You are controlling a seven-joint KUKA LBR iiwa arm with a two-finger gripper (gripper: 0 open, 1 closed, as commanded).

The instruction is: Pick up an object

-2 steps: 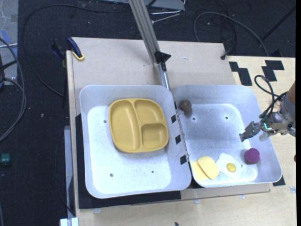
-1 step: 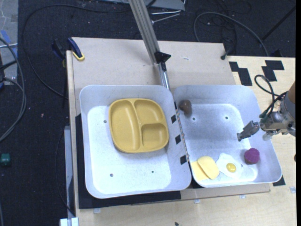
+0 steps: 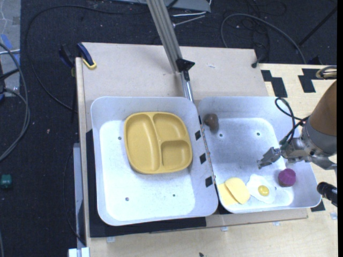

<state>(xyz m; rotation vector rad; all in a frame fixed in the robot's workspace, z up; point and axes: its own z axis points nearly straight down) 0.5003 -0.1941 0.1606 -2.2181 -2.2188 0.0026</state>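
Two white bins sit side by side on the tabletop [image 3: 225, 71]. The left bin [image 3: 107, 197] holds a yellow divided plate [image 3: 158, 142]. In the right bin [image 3: 241, 138], a brown object [image 3: 211, 121] lies at the far left corner, a yellow slice [image 3: 236, 190] and a fried egg toy [image 3: 262, 190] rest along the near edge, and a purple ball [image 3: 286, 177] sits just right of the egg. The gripper [image 3: 268, 159] (reaching in from the right) hovers over the bin floor, just far-left of the purple ball, with nothing between its fingers; how wide they stand I cannot tell.

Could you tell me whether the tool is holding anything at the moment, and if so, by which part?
Nothing is held. The tool hangs over the right bin, apart from the purple ball and the fried egg.
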